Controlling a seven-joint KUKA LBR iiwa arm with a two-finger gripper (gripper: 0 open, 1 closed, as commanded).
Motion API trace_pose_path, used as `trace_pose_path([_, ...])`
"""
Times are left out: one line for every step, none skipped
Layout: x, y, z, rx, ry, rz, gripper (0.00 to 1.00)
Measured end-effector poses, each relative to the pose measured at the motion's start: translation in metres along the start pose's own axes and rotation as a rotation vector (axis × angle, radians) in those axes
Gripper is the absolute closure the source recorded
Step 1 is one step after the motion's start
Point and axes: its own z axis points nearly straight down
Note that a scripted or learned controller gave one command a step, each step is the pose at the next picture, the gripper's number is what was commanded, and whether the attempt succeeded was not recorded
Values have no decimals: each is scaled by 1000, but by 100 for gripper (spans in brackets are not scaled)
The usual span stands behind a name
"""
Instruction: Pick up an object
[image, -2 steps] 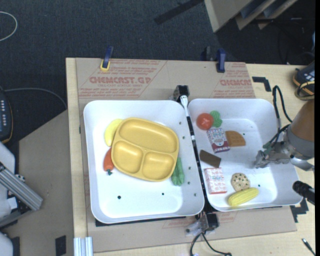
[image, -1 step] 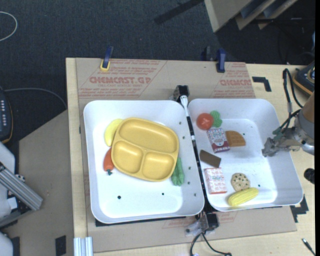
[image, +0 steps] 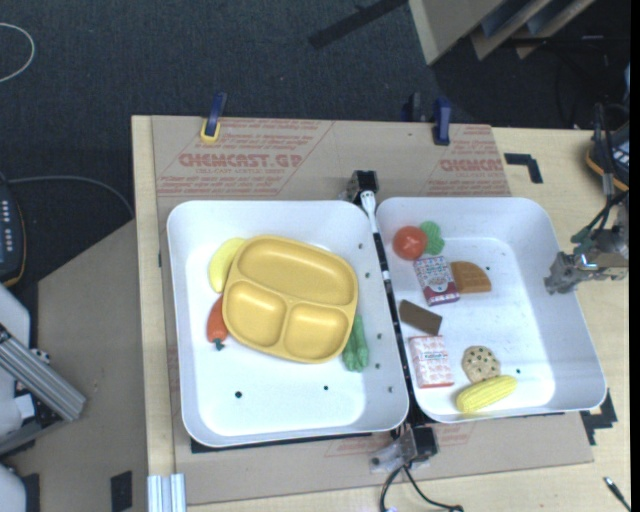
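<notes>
Two white bins are sitting side by side on the bench, and the stuff to grab is mostly lying in the right bin (image: 560, 300). The gripper (image: 572, 270) is hanging over that bin's right rim, way off from the pile of items. It's small and kind of blurry from up here, so I honestly can't tell what state it's in. Nothing is showing in its grip as far as I can see, and it isn't touching any of the objects.

In the right bin, a tomato (image: 409, 242) is lying near the top left with a green veg (image: 433, 236) touching it on the right. Just below them a red packet (image: 436, 279) is sitting next to a bread piece (image: 470, 277). A brown bar (image: 421, 317) is lying tilted below those. Further down, a second packet (image: 430, 360) is resting beside a cookie (image: 480, 362), and a corn cob (image: 486, 393) is lying near the bottom rim, just under the cookie.

The left bin (image: 200, 300) is holding a big yellow tray (image: 290, 297) with three compartments. A banana (image: 224, 262) is poking out from under its upper left edge, a red pepper (image: 217, 324) is peeking out on the left, and a green leafy thing (image: 356, 347) is sticking out at its right, close to the wall between the bins.
</notes>
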Motion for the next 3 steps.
trace_pose_path([0, 1, -8, 2, 1, 0, 100])
trace_pose_path([51, 14, -18, 1, 3, -5, 100])
trace_pose_path([104, 25, -26, 2, 3, -5, 100])
